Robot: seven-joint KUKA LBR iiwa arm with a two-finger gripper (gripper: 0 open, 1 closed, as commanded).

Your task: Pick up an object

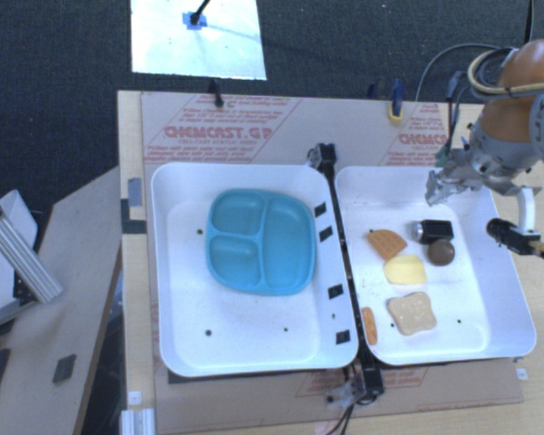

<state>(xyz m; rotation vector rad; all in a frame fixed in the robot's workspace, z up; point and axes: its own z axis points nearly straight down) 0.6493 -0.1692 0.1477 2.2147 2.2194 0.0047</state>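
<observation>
Claw [442, 187] hangs over the far corner of the right white bin [503, 329]; can't tell how it's set, nothing visibly in it. Nearest candidates lie just toward the camera: small black-and-silver cylinder [432, 230] touching a brown round lump [441, 253]. Both likely light and stiff; cylinder may roll, so take it across the barrel. Beyond them: orange wedge [386, 242], pale yellow disc [405, 269], beige toast-shaped slab [412, 313], probably light and flat, hard to pinch. Blue divided plate [259, 241] sits in the left white bin [186, 347].
</observation>
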